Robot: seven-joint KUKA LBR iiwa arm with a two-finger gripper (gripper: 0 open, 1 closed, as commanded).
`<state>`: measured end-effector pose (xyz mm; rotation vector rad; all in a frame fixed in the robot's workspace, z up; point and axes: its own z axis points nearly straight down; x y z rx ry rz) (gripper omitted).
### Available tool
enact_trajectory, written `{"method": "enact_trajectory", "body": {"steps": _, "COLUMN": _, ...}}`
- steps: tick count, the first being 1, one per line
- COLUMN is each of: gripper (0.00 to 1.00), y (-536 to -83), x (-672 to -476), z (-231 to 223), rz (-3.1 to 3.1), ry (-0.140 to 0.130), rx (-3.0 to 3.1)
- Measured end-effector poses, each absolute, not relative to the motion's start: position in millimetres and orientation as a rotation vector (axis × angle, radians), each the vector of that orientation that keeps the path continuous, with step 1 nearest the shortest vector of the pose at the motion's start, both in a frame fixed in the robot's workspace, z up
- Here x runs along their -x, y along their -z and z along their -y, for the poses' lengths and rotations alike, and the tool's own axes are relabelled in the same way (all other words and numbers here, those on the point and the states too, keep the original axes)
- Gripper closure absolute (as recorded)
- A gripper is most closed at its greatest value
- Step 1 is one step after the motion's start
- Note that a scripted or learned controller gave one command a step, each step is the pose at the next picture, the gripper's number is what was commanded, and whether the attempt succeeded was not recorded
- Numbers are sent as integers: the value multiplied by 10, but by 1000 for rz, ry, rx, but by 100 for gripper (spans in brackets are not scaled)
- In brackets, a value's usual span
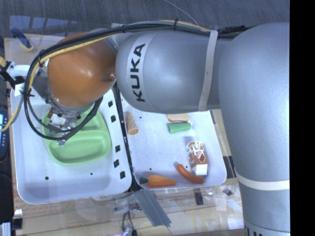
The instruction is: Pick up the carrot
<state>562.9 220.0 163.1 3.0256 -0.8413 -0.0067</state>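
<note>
Camera view: our gripper (60,127) hangs over the green tray (81,146) in the left bin (29,181); how it stands we cannot tell. The carrot (158,181) lies by the right bin's (216,151) near edge, beside the sausage (188,174), open floor above it.

Even bright overhead light, soft glare on grey arm (197,68), slightly blurry, grainy

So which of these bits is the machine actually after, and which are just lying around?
For the job:
carrot, in the right bin, near its front edge
gripper, over the left bin

Just lying about:
green tray
green block
sausage
small printed packet
bread slice
tan cone
</note>
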Motion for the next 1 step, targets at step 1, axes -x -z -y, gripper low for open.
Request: {"method": "enact_trajectory", "body": {"steps": 1, "gripper": 100, "y": -1668, "x": -5824, "z": -2196, "rz": 368, "ry": 2, "rx": -3122}}
